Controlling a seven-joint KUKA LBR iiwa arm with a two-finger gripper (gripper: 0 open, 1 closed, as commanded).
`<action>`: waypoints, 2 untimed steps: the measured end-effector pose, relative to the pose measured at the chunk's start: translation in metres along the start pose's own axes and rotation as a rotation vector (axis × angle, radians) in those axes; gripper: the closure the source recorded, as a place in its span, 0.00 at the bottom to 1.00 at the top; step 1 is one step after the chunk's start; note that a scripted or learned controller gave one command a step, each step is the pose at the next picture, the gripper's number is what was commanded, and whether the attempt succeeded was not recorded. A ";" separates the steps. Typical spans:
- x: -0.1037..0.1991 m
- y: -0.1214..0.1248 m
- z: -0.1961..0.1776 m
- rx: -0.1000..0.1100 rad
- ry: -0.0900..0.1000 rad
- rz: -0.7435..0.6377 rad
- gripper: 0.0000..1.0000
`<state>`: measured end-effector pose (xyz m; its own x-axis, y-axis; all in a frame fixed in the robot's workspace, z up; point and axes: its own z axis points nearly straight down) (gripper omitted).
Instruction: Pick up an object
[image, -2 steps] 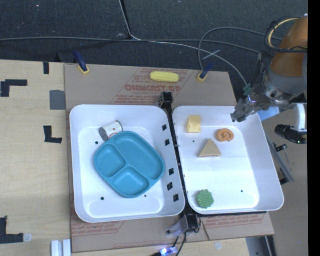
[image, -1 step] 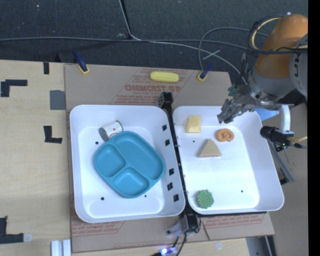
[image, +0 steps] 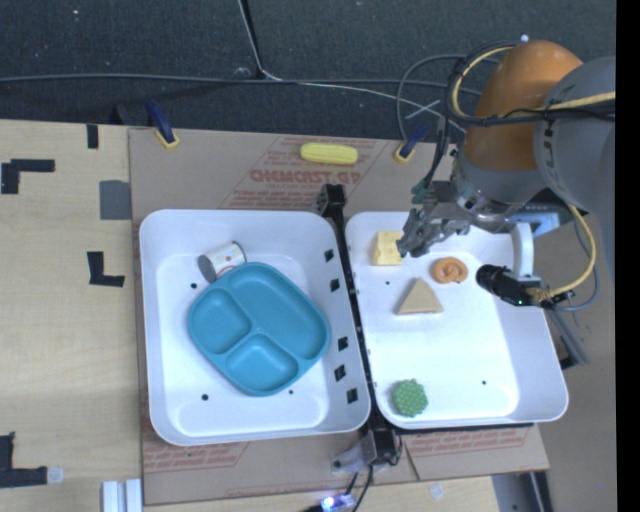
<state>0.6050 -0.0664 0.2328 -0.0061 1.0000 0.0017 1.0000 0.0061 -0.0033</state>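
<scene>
On the worktop (image: 60, 300), the left white bin (image: 165, 400) holds a blue divided tray (image: 258, 328) with a small cup (image: 222, 260) lying at its upper left. A yellow piece (image: 329, 153) lies on cardboard behind. The right bin (image: 530, 400) holds a yellow block (image: 387, 248), tan wedge (image: 418, 298), orange coil (image: 449, 269) and green ball (image: 409, 397). The jaws (image: 418, 238) hang just beside the yellow block; whether they are open cannot be told.

The right bin's bare floor (image: 470, 345) lies open between the tan wedge (image: 418, 299) and green ball (image: 409, 397) (well apart).
</scene>
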 end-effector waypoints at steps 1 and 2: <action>0.057 -0.018 0.006 0.000 0.000 0.000 1.00; 0.117 -0.017 0.011 -0.001 0.000 -0.001 1.00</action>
<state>0.5875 0.0508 0.2222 -0.0076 1.0000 0.0014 1.0000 0.0076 -0.0023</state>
